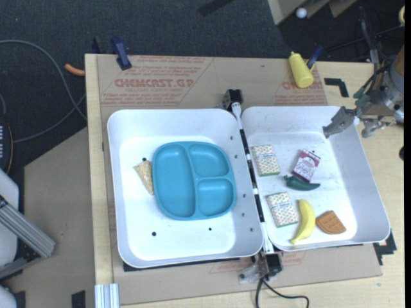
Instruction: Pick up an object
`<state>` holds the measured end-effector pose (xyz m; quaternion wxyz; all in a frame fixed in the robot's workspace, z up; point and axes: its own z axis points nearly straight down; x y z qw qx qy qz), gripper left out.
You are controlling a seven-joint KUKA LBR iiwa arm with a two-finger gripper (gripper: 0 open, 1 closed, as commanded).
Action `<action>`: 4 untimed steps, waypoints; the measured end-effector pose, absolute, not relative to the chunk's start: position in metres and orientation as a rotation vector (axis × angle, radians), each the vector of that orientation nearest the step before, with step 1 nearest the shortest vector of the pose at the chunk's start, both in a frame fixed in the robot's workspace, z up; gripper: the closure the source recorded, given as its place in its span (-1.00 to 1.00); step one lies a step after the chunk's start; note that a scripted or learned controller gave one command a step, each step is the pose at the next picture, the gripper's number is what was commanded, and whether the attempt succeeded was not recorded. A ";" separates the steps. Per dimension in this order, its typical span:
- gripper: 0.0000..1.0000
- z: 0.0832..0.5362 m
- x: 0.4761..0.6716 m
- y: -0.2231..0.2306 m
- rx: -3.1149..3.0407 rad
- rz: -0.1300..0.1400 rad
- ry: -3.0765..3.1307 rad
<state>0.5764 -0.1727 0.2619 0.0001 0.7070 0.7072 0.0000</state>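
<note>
The right bin [359, 172] holds two patterned snack packets [264, 160] [282, 208], a small red and white carton [306, 165], a dark green pepper [302, 183], a yellow banana [304, 221] and an orange biscuit [330, 222]. My gripper [352, 127] hangs over the bin's far right corner, well above and behind these objects. It is open, with nothing between its fingers [334, 125].
In the left bin [128, 133] a blue divided plate [192, 178] lies partly over a tan cracker [144, 175]. A yellow bottle [300, 70] and a blue clamp [119, 52] sit on the board behind the bins. A black clip [232, 99] joins the bins.
</note>
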 end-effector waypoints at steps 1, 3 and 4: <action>-1.00 0.194 0.520 -0.122 2.221 -0.001 2.223; -1.00 0.088 0.483 -0.121 2.216 0.012 2.213; 1.00 0.098 0.484 -0.120 2.215 0.015 2.214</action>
